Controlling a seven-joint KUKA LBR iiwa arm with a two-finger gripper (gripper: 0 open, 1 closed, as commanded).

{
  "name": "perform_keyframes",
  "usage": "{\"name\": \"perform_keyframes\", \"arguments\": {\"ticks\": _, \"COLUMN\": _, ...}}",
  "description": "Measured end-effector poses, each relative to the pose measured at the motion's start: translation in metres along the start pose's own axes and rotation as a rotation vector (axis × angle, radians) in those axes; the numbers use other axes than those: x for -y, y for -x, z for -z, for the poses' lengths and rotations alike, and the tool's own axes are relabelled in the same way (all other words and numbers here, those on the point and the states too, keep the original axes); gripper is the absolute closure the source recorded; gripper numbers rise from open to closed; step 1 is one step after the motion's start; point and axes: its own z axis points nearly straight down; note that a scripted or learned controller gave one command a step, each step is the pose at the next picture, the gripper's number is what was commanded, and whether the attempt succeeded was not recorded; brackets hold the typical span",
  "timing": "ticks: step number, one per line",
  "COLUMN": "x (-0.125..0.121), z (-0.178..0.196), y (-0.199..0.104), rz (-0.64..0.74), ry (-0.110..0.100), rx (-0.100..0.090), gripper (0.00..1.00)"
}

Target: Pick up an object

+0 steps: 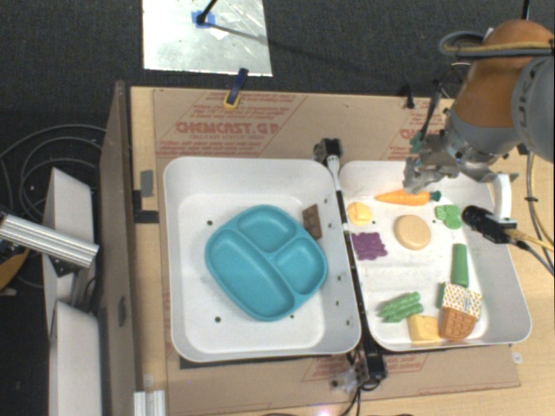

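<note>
My gripper (420, 180) hangs over the far edge of the right bin (512, 315), just above the thick end of an orange carrot (406, 198). Whether anything sits between it and the carrot is hidden. Toy food lies scattered in this bin: a yellow piece (359, 211), a purple grape bunch (368, 245), a tan bread roll (413, 231), a green leafy piece (448, 216), a green cucumber (459, 264), green beans (400, 306), a yellow cheese block (423, 328) and a waffle cone (458, 312).
The left bin (195, 319) holds a blue divided plate (264, 261) and a small brown block (312, 221) by its right wall. The bins sit on a cardboard sheet (260, 120). Cables and metal parts lie off the bench at left.
</note>
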Motion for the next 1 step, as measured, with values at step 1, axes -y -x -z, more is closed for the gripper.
{"name": "perform_keyframes", "arguments": {"ticks": 1, "x": 0.0088, "z": -0.0159, "y": 0.0588, "rz": -0.009, "ry": -0.004, "rx": 0.003, "gripper": 1.00}}
